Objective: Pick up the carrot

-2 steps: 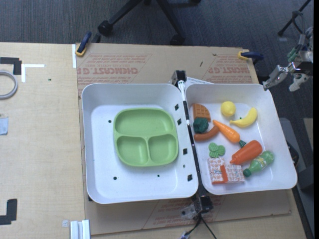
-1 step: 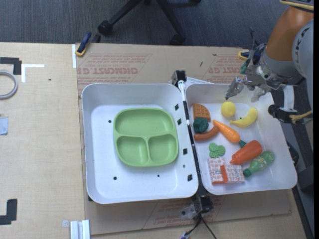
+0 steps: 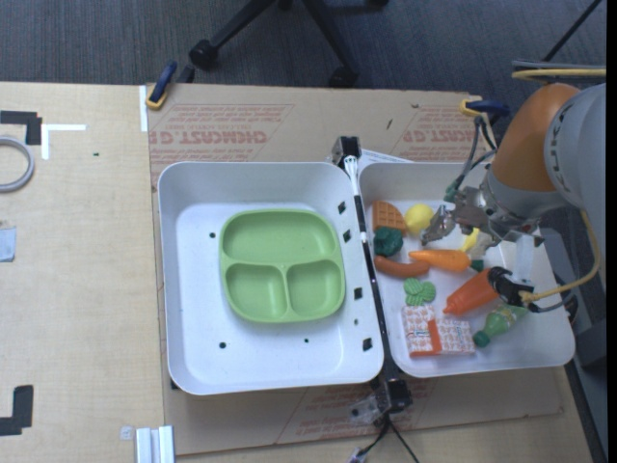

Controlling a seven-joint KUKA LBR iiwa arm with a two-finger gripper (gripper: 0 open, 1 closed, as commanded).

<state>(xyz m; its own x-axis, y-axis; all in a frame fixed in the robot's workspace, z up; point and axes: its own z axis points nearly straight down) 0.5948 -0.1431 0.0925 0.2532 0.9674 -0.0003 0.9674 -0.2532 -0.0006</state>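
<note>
Carrot-wise, two orange plastic carrots sit in the right white bin: a slim one lying flat and a fatter one below. Grey arm angles in from the right, gripper just above the slim carrot; can't tell its opening. One green divided plate sits in the left bin.

Blue-grey carpet floor is running across the top, from ten to two o'clock. Black office chair base with castors is standing at twelve o'clock. Light wood bench top is filling nine o'clock, black tape marks sitting on it. Printed cardboard sheet is lying at centre, a blue clamp gripping its eleven o'clock corner. Even, diffuse light is falling throughout.
</note>
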